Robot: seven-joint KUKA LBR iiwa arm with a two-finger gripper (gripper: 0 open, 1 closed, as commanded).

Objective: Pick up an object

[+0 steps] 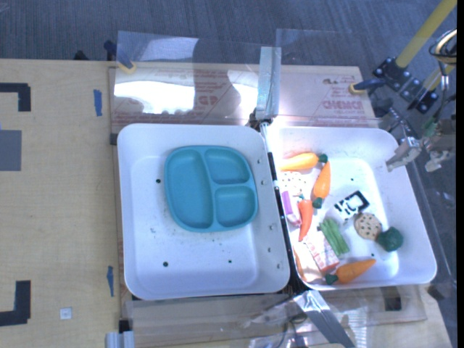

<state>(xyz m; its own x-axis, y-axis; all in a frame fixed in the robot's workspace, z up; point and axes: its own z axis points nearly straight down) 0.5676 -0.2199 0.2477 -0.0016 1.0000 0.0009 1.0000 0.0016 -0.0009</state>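
— Carrots (321,180) crowd the right bin (417,194), at 3 o'clock from the teal plate (210,187). What might fail?
— They lie touching other toys, so a grasp could slip or drag a neighbour along. The gripper (419,154) hangs by the bin's 2 o'clock rim; whether it is open or closed cannot be told.
— The count?
— Four carrots, one cookie (367,226), one broccoli (391,239), one green bundle (333,235), one black-and-white card (351,204), one plate, two bins.

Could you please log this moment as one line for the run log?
phase: pre-grasp | claw: above right bin's right rim, holding nothing | right bin: carrots, cookie, toy food | left bin: blue plate
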